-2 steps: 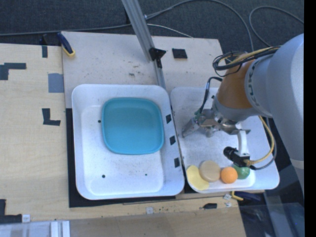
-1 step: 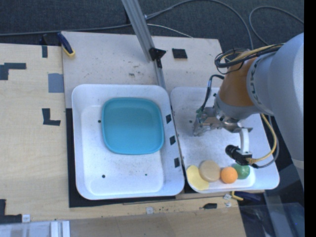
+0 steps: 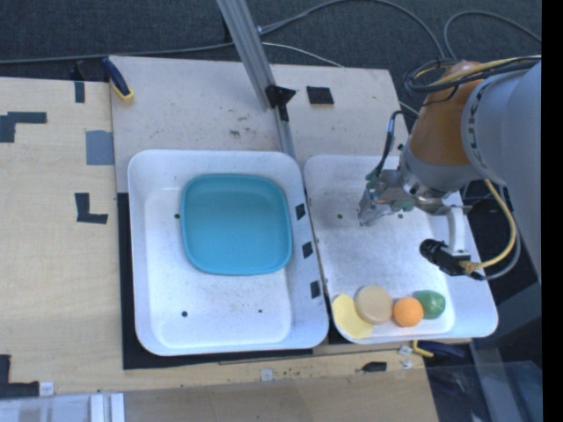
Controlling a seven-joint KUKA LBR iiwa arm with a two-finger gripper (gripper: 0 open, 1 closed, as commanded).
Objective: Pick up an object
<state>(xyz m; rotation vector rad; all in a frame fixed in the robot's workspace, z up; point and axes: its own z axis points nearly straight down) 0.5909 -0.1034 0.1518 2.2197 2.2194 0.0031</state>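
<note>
Four small round food items — yellow piece (image 3: 346, 319), tan disc (image 3: 373, 303), orange ball (image 3: 407, 312), green ball (image 3: 431, 303) — are sitting well below the gripper (image 3: 374, 207), which is hovering over bare right bin (image 3: 347, 244) floor holding nothing, finger spacing unreadable; approach step, next needing a descent onto one.

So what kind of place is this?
Probably a robot lab: a grey robot arm with an orange band reaches over two shallow white bins on a taped wooden bench, with loose cables behind.

Gripper (image 3: 369, 211) above right bin (image 3: 352, 253)
</note>
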